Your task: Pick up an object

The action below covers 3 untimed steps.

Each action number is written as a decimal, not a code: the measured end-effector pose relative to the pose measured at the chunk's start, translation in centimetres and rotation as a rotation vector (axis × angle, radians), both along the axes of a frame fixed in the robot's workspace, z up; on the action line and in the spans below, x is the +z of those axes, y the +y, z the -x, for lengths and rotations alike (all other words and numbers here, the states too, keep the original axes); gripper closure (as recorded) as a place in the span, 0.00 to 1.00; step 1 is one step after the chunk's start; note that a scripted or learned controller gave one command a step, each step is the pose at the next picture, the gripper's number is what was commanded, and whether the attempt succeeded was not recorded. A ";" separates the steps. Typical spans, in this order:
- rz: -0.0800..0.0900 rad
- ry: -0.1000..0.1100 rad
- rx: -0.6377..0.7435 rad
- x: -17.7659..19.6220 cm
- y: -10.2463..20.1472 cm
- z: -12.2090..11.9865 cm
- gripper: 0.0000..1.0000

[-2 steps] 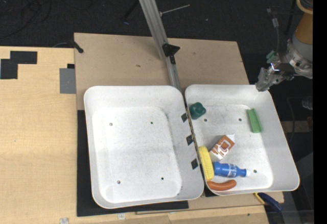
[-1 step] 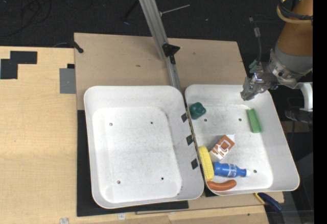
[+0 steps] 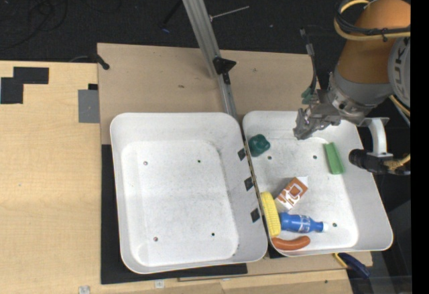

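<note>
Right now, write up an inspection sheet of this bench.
Surface: wooden bench bearing left bin and right bin.
Job's things, all in the right bin: dark green lump, green block, brown-and-white packet, yellow corn, blue bottle, red sausage.
Clutter: nothing seen.
Gripper: gripper above the right bin's far edge, holding nothing visible.
Cables: black loops on arm.
Surroundings: aluminium rail.

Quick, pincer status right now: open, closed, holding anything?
Pincer: cannot be told whether open or closed; it hangs over the back of the right bin, with nothing visibly held.
</note>
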<state>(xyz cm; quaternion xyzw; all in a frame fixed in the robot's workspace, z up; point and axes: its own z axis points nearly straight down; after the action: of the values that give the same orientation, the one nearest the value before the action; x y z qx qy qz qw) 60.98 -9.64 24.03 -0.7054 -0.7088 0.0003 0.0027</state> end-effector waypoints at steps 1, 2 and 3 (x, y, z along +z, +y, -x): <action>0.001 0.000 -0.001 0.8 4.7 2.4 1.00; 0.001 0.001 -0.001 1.0 8.8 4.9 1.00; 0.001 0.002 0.000 1.1 14.1 7.1 1.00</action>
<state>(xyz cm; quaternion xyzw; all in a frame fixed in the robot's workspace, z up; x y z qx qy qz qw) 53.92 4.43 25.10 -0.7056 -0.7086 0.0014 0.0030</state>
